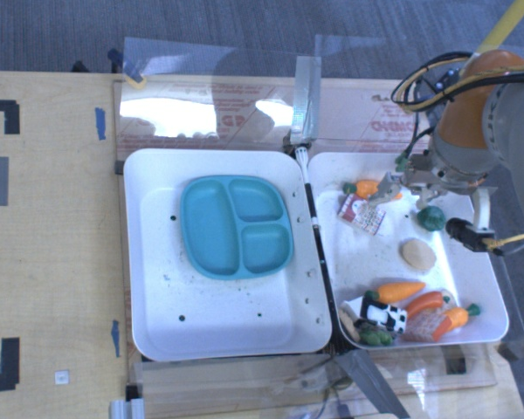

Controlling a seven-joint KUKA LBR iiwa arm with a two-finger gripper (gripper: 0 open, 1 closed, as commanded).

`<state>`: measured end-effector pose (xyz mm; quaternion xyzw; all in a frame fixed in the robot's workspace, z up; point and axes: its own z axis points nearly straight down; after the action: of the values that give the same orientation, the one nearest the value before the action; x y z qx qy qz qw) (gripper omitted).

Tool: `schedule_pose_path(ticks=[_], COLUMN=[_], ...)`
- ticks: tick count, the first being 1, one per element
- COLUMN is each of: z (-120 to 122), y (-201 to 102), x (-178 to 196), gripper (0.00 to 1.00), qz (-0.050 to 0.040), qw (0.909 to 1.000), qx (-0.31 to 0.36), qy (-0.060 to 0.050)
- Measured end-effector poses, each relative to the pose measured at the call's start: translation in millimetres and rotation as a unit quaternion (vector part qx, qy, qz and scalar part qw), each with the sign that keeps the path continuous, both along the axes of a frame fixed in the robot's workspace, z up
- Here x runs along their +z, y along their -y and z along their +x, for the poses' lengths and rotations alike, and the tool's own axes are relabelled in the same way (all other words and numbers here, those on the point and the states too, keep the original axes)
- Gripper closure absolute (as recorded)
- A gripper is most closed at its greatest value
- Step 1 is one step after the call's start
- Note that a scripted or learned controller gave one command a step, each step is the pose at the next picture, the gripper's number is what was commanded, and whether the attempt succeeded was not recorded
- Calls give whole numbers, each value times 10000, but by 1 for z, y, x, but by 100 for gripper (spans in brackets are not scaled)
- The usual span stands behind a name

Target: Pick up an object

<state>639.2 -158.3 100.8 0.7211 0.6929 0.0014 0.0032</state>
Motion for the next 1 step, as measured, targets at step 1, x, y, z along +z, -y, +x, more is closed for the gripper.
schedule_pose_path(ticks=[1], z=[25], y=[-52], x=[-10], gripper=[0], qz=[-24], qw=[9990], qx=[435], qy=[-101])
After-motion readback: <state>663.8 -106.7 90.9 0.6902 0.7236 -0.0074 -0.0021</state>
